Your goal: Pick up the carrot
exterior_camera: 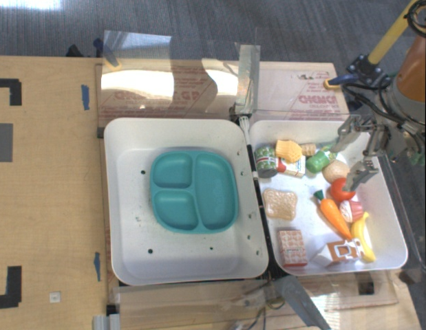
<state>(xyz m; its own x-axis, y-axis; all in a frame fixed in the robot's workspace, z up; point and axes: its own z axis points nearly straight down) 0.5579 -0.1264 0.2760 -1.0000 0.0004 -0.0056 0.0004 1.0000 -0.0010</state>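
Camera view — jaws point(352, 162) spread open over carrot point(333, 216), holding nothing.

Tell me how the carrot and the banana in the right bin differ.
The carrot is orange with a green tip at its upper-left end; the banana is yellow. The carrot is straight and tapered, lying on a diagonal; the banana is curved and lies nearer the bin's right wall. The carrot sits closer to the end effector than the banana. Both lie flat in the right bin, side by side.

You see 2 white bins: the left bin point(123, 150) holds a teal divided plate point(195, 190); in the right bin point(390, 205) the gripper point(352, 158) hangs above the carrot point(333, 215) among toy foods.
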